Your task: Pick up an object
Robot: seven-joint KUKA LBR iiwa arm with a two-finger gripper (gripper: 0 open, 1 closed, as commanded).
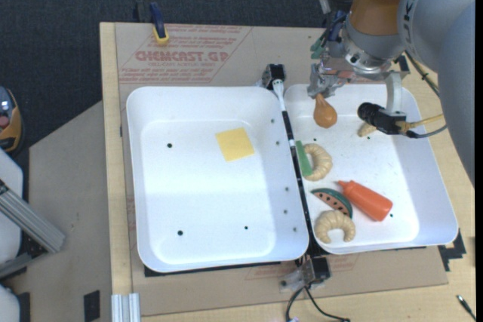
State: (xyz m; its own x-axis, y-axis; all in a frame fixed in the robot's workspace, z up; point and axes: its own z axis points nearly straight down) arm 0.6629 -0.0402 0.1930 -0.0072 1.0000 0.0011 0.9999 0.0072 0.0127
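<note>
Gripper (324, 89) hangs over the far left corner of the right bin (423, 162), its fingers closed narrowly on the thin neck of a small brown pear-shaped object (325, 112), whose rounded body hangs just below them. Along that bin's left wall lies a croissant (318, 160) with a green piece (303, 158) beside it; nearer the front edge sit a watermelon slice (332, 199), an orange carrot-like piece (367, 199) and a second croissant (335, 224). A yellow square (235, 143) rests in the left bin (151, 185), toward its far right. The board (181, 56) under both bins reads "CHEMCAST G.P" in red print.
</note>
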